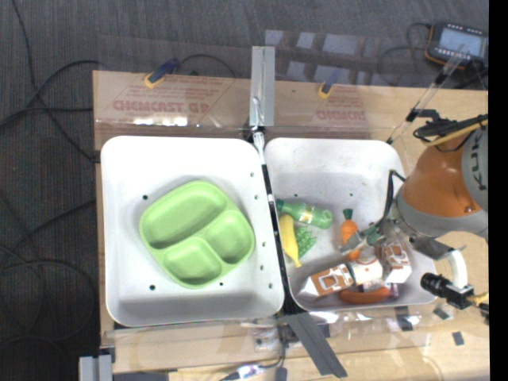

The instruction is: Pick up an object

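While the grey arm with its orange band (439,182) reaches in from the right edge, its wrist stands low over the right-hand shallow white bin (333,161), above the clutter at that bin's near right corner. The gripper (379,244) is lost among the objects there, and it cannot be told whether it is wide, narrow, or holding anything.

Right bin contents: a green plastic bottle (305,213) lies on its side near the left wall, with a yellow banana-shaped toy (288,239) just beside it and a small leafy green piece (305,240) touching the banana. A small orange carrot-shaped toy (349,230) stands near the middle. Along the near wall lies a brown-and-white carton (331,280), touching a white cylindrical container with a red label (369,273). A red-orange elongated item (367,295) lies under these against the near wall. A small white-and-brown box (396,260) sits directly beneath the wrist.

Left bin (127,165): one light-green plastic plate with three compartments (197,233), lying flat at the centre, tilted diagonally to the walls.
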Tool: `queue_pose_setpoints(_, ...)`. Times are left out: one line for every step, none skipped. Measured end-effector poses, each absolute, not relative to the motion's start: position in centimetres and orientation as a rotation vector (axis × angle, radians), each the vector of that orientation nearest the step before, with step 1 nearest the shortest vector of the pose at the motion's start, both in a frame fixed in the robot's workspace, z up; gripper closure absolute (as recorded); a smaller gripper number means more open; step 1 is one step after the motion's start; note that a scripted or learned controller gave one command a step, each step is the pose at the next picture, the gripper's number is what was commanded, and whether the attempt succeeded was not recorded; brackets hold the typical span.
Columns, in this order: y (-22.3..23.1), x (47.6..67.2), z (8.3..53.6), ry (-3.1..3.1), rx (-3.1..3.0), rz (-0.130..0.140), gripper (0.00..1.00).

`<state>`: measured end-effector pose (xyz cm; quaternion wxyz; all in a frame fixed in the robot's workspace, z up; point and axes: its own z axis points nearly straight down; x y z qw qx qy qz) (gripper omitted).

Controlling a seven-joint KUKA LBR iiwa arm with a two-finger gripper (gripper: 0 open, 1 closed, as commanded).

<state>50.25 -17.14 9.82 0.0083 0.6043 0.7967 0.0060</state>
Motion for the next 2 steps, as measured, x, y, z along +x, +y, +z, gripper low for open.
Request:
queue_pose_setpoints(-16.9, 50.3, 10.4, 2.496, 1.890, 0.022, 1.00)
queue_pose_setpoints(-14.8, 57.1, 19.3, 2.494, 1.912, -0.005, 1.00)
